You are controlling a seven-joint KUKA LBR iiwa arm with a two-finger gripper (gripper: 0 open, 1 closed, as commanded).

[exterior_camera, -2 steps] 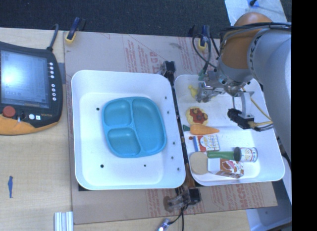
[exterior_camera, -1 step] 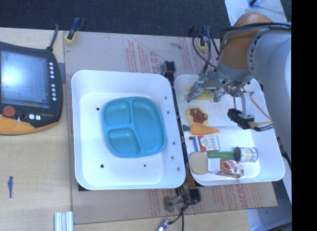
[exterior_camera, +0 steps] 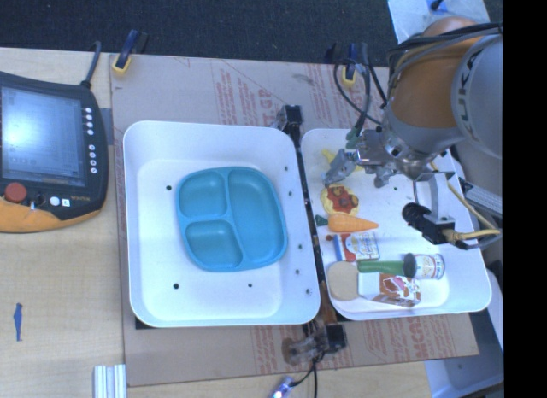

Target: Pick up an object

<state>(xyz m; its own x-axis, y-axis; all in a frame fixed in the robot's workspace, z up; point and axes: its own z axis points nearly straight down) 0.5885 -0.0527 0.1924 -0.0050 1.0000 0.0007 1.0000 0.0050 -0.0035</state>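
- A pale wooden tabletop [exterior_camera: 60, 302] carries a cardboard sheet with two white bins side by side, and a teach pendant [exterior_camera: 47, 161] lies off to the left
- The left bin [exterior_camera: 149, 144] holds just a blue divided plate [exterior_camera: 231, 217], lying flat in the middle
- The right bin [exterior_camera: 466, 289] gathers the candidates, likely so the arm can reach any of them: a toy pizza slice [exterior_camera: 339, 197], a carrot [exterior_camera: 350, 225], a small bottle [exterior_camera: 402, 266], a flat packet [exterior_camera: 389, 287]
- The pincer [exterior_camera: 342, 164] hangs at the bin's far left corner, just beyond the pizza slice; whether it is apart or together I cannot tell, and nothing looks gripped
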